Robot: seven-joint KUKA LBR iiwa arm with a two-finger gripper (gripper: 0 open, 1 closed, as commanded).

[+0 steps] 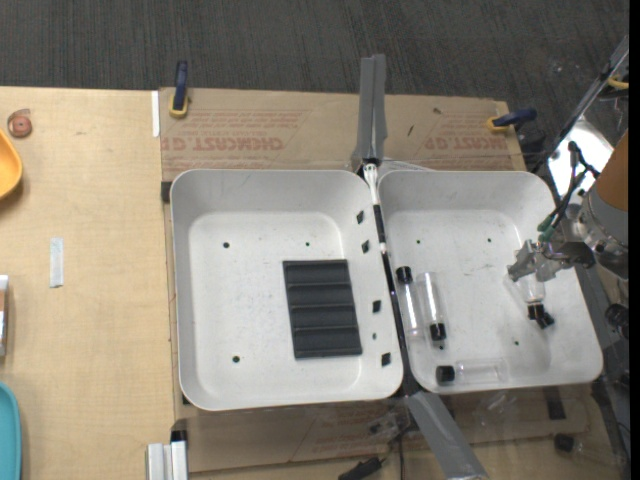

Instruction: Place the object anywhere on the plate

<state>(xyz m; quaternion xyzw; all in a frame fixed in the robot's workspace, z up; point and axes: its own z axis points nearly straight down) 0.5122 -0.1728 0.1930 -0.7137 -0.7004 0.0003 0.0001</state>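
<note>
A black ribbed plate (322,308) lies flat in the middle of the left bin (200,218). In the right bin (470,203), a clear tube with black ends (424,303) rests near the left wall, pointing front to back. A second clear tube with a black cap (470,373) lies along the front wall. My gripper (538,298) hangs over the right side of the right bin, well to the right of both tubes. I see nothing held in it. A small dark tip shows at its lower end, close to the bin floor.
The two bins touch along a central divider (378,258). A brown cardboard sheet (300,133) lies behind them, held by clamps. The wooden bench at the left bears a yellow dish (6,173) and a blue item (8,433).
</note>
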